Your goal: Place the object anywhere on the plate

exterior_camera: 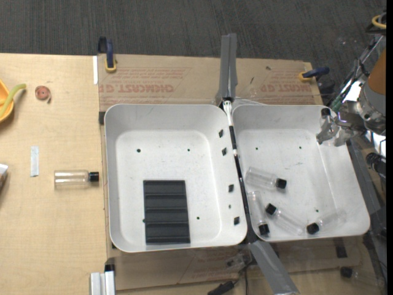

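A black ribbed plate (166, 212) lies flat in the front part of the left bin (123, 128). Several clear vials with black caps lie in the right bin (295, 128): one (264, 178) near its middle left, the others (284, 219) clustered along the front wall. My gripper (331, 131) hangs over the right bin's far right rim, apart from the vials and far from the plate. Nothing shows in its grasp.
Another clear vial (75, 177) lies on the wooden bench left of the bins. A yellow object (6, 101), a small red disc (42, 92) and a white strip (34, 161) sit further left. Clamps (108, 55) hold cardboard behind the bins.
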